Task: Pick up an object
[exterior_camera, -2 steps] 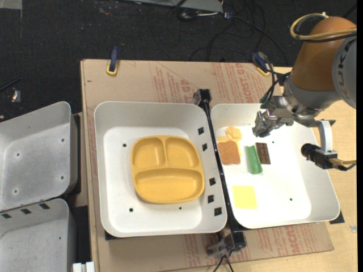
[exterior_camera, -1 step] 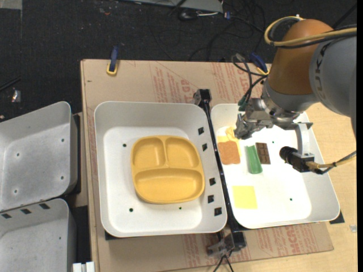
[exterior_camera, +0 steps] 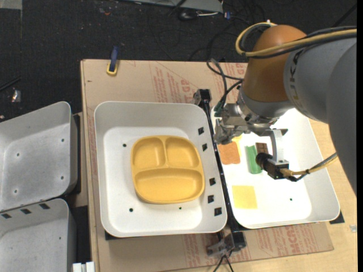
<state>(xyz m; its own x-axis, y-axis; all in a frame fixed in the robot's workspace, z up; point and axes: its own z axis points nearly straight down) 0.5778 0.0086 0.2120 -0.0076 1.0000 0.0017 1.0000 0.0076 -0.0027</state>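
Two shallow white bins sit side by side on the counter (exterior_camera: 147,69). One yellow divided plate (exterior_camera: 168,169) lies in the left bin (exterior_camera: 108,169). Four small things lie in the right bin (exterior_camera: 317,203): one yellow square (exterior_camera: 244,196) nearest the front, one orange piece (exterior_camera: 229,153) by the dividing wall, one green block (exterior_camera: 251,159), and one small brown piece (exterior_camera: 261,148) just beside it. One claw (exterior_camera: 229,126) hangs over the orange piece; whether it is spread or pressed together, I cannot tell.
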